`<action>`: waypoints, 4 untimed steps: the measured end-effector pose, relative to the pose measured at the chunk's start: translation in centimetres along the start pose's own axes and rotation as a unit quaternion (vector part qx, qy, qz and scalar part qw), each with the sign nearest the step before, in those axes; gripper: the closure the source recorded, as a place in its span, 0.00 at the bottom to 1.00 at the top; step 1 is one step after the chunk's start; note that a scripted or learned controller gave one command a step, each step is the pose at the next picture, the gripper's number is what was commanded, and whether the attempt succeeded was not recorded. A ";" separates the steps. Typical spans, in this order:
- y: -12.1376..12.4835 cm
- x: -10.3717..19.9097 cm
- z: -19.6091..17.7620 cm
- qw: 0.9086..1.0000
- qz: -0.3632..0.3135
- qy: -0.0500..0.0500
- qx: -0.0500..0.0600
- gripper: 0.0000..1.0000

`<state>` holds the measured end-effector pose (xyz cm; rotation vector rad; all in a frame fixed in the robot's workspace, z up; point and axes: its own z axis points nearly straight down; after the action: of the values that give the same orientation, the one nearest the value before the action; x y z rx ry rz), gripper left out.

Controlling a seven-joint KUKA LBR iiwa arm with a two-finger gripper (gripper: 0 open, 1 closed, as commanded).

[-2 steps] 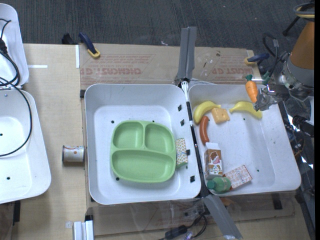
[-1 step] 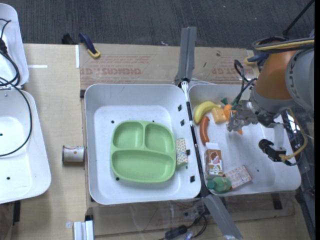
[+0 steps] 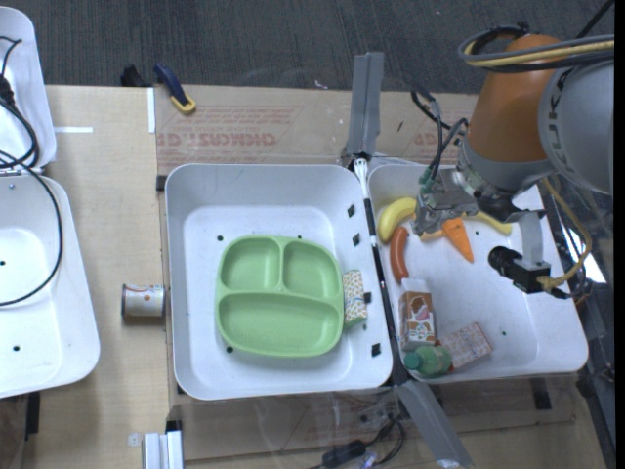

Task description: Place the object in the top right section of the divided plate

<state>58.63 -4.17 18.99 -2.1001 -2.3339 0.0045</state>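
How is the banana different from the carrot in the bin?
The banana is yellow and curved; the carrot is orange, straight and pointed. The banana lies by the bin's left wall; the carrot lies further right, under the tool. Both are toy foods in the right bin.

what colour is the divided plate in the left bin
Light green, all one colour, no pattern. The divided plate shows best in the camera view from above.

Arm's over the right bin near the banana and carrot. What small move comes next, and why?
Probably a short descent onto the carrot. The gripper hangs over the right bin between the banana and the carrot, and the green divided plate in the left bin has nothing in its sections.
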 end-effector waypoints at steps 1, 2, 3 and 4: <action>-2.5 6.8 0.0 1.000 0.028 0.000 0.001 1.00; -6.1 13.1 0.1 0.996 -0.091 0.000 0.002 1.00; -6.4 14.8 5.6 0.988 -0.156 0.000 0.002 1.00; -6.5 15.1 5.6 0.987 -0.158 0.002 0.002 0.00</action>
<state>50.59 10.18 13.38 -1.7014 -2.6316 0.0055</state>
